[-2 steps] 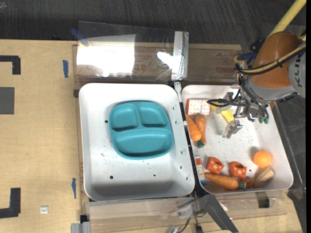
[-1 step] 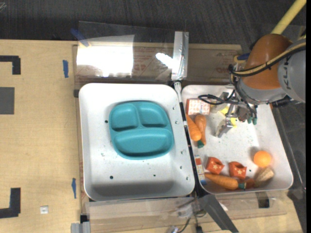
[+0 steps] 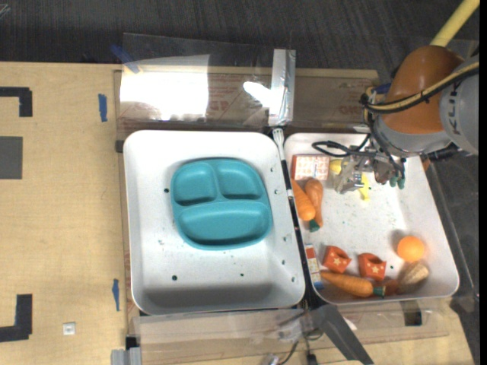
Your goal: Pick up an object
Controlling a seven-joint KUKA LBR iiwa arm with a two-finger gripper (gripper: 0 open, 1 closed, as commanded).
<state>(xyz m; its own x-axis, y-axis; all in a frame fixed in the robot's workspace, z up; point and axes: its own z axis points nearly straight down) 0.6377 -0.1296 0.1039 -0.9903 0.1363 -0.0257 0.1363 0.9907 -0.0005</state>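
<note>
Objects: a scatter of small toy foods in the right shallow white bin (image 3: 441,238), none lifted.
Carrots at the left wall: two orange toy carrots (image 3: 307,198) lie together against the bin's left wall, left of and a little below the pincer.
Pincer: the two-finger pincer (image 3: 351,179) hangs over the upper part of the right bin, under the grey arm with its orange band (image 3: 417,82); whether it is parted or closed I cannot tell.
Near the pincer: a small red-and-white box (image 3: 310,166) lies just to its left, and a small yellow piece (image 3: 364,192) just beside it on the right.
Lower row: two red toy pieces (image 3: 354,261), a long orange toy carrot (image 3: 348,283) and a brownish toy piece (image 3: 414,274) lie along the bin's near edge, well apart from the pincer.
Orange ball: a round orange toy fruit (image 3: 411,248) sits near the bin's right wall, below the pincer.
Left bin: the left white bin (image 3: 144,204) carries a teal plastic divided plate (image 3: 221,202).
Worktop: a tan worktop (image 3: 57,204) bears both bins.
</note>
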